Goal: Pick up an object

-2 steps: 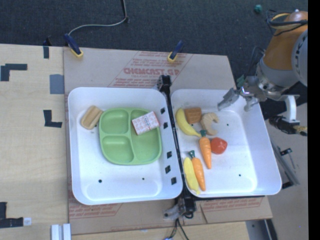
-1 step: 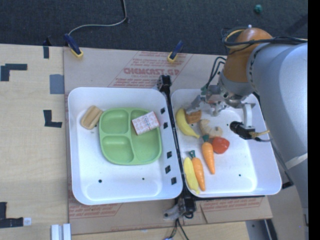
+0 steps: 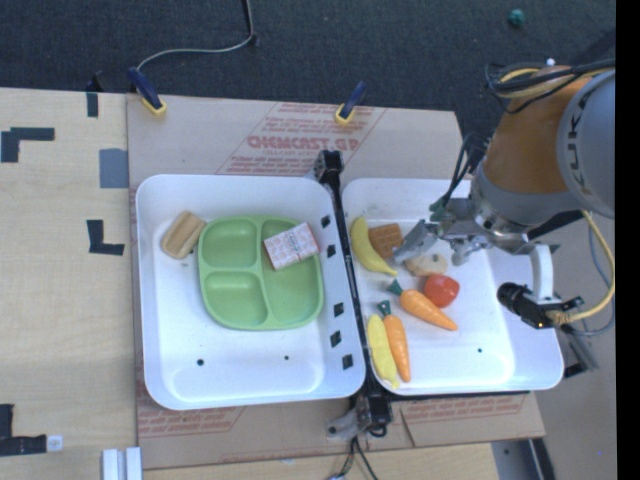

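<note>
Fingers were spread open, holding nothing, just above a pale lump. Going straight down and squeezing slowly seemed best, missing the tomato just below.

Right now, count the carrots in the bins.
2, both in the right bin: one carrot lies beside the tomato, the other carrot beside the corn. The arm may hide more.

You can read red print, "CHEMCAST GP", on the brown cardboard sheet beneath the bins, with smaller illegible lines around it. White letters "KU" stand on the grey robot arm at right.
</note>
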`<state>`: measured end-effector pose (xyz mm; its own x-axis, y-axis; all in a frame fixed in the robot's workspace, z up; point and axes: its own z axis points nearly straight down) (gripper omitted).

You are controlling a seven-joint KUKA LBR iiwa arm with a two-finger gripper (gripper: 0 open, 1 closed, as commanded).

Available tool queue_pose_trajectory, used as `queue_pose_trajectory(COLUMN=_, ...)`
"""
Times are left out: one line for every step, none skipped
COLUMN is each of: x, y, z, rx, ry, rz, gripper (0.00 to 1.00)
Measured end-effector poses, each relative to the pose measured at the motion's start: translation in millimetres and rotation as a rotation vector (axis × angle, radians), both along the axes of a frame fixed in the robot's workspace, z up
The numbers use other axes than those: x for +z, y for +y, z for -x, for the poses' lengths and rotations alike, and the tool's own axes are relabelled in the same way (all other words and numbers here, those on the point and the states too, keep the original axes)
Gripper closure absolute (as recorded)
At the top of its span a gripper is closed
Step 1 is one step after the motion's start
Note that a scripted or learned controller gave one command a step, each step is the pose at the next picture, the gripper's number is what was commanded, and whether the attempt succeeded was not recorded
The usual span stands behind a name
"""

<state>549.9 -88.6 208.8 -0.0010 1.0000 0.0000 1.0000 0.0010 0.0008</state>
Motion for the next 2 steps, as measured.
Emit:
queue_pose_trajectory(x=-113.3, y=-11.9, z=-91.0, rx=-0.004, ry=-0.008, rz=0.010, gripper=0.00)
queue_pose_trajectory(x=-121.4, y=-18.9, z=-75.0, rx=-0.003, ry=-0.006, rz=0.005, gripper=0.00)
